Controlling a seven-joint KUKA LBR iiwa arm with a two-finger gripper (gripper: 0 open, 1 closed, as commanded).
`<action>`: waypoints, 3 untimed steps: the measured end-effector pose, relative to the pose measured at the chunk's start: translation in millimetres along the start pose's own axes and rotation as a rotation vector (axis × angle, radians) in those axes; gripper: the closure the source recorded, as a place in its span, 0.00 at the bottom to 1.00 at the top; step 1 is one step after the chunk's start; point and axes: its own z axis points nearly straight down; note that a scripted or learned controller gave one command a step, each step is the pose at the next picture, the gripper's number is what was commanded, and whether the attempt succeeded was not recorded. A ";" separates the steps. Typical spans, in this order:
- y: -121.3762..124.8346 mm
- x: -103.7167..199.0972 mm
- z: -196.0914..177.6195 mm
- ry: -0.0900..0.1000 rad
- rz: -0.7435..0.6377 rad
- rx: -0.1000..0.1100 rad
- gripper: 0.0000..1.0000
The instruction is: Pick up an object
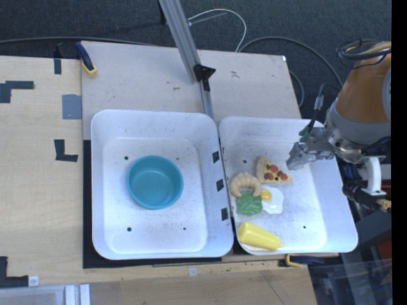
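Observation:
The right bin (331, 224) holds a pizza slice toy (273, 171), a tan croissant (245, 182), a green leafy piece (249, 204), a fried egg (272, 199) and a yellow corn-like piece (259, 236) on its front rim. The left bin (105, 189) holds a blue bowl (155, 182). My gripper (299, 159) hangs over the right bin, just right of the pizza slice and above it. Nothing shows between its fingers.
A slanted metal pole (184, 37) runs from the top down to the seam between the bins. Cables (254, 40) lie on the bench behind the right bin. A yellow-blue clamp (86, 59) sits at the board's back left corner.

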 end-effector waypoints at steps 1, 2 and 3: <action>6.2 55.5 -9.7 0.000 0.000 0.000 1.00; 19.6 102.8 -11.2 0.000 0.000 0.001 1.00; 28.1 160.2 -16.7 0.000 -0.001 0.001 1.00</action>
